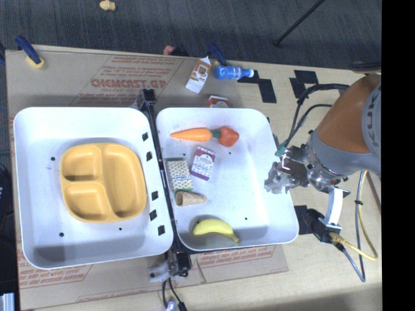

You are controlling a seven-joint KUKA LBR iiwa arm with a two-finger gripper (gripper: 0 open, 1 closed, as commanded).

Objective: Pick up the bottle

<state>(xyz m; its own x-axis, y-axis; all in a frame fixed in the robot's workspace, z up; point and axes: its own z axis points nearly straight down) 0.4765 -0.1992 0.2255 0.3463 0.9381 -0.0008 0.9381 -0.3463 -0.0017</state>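
Bottle [232,72]: blue, lying on its side on the counter [305,258], beyond the right bin [275,203].
End effector [277,179]: at that bin's right rim; opening cannot tell.
Risk: the bottle may roll off when nudged; clips and cartons crowd it.
Surface: cardboard-lined counter, taped marks.
Room: dark carpet floor behind.

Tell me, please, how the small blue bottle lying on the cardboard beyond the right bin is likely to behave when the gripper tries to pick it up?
The small blue bottle lies on its side on the brown cardboard, so a nudge would probably make it roll. It looks like smooth plastic, so it may slip between the fingers. Being small, it is likely light and could skid away rather than stay put.
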